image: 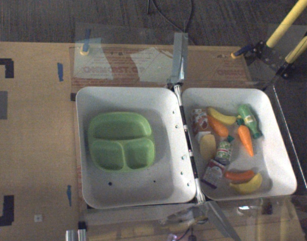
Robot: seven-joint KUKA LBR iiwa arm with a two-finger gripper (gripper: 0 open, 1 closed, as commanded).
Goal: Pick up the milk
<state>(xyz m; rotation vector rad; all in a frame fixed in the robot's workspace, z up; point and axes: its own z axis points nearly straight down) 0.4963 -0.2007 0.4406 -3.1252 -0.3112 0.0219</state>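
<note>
The milk looks to be the small white carton with a dark purple label [213, 172], lying on its side near the front left corner of the right bin [279, 149]. It rests against a small green-capped bottle [224, 150] behind it and an orange-red carrot [239, 175] to its right. A second small white and red carton [199, 120] stands at the bin's left wall, further back.
The right bin also holds two bananas [221, 116] [247, 184], two more carrots [246, 140] [218, 127], a green bottle [249, 120] and a pale yellow slice [207, 145]. A green divided plate [121, 140] lies in the left bin [93, 185]. Yellow poles [289, 19] stand at the back right.
</note>
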